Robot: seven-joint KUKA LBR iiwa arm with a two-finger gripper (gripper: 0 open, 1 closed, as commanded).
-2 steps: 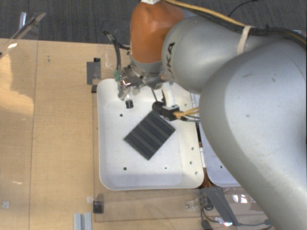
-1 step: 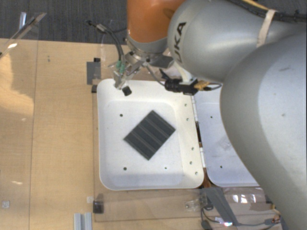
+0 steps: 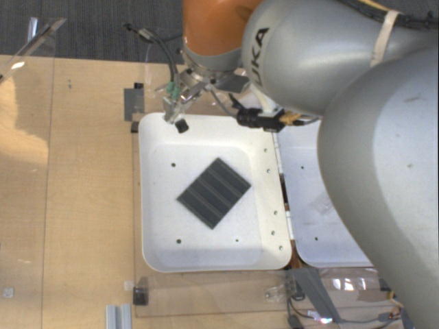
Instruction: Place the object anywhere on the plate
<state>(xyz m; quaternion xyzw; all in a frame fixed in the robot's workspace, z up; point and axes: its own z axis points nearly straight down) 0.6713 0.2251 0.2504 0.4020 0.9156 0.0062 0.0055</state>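
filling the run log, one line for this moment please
gripper above left bin's far-left corner | dark ridged plate lies mid-bin, uncovered | placing not yet done

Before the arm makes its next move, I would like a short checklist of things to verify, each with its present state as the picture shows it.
1. Dark ribbed plate lies flat inside the left bin: ok.
2. Plate surface is bare, with room for placing: ok.
3. Gripper is over the plate: not ok; it is at the bin's far left corner, apart from the plate.
4. An object is held between the fingers: cannot tell; only a small dark tip shows there.
5. Cables near the wrist stay above the bin rim, away from the plate: ok.
6. Right bin contents: cannot tell; the arm covers most of it.
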